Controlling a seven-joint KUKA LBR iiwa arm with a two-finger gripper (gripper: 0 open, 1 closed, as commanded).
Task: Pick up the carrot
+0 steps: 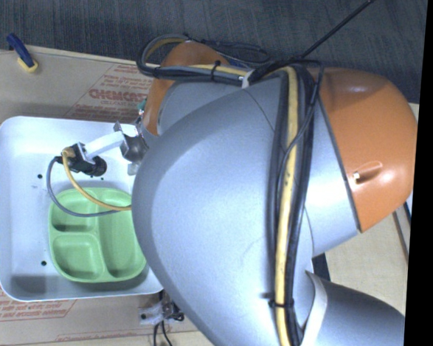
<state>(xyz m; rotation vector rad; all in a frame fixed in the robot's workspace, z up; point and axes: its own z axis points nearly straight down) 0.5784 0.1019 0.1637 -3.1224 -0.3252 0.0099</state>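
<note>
The grey arm with its orange band [366, 149] covers most of the camera view and hides the right side of the bench. My gripper [132, 149] reaches in over the upper part of the left white bin [8, 191], just above a green divided tray [93, 245]. What lies under the arm is hidden.
The green tray has three compartments and lies in the lower middle of the left bin. A small blue and yellow object [21, 53] rests on the brown cardboard [97, 79] beyond the bin's far left corner. Bare bin floor shows along the left wall.
</note>
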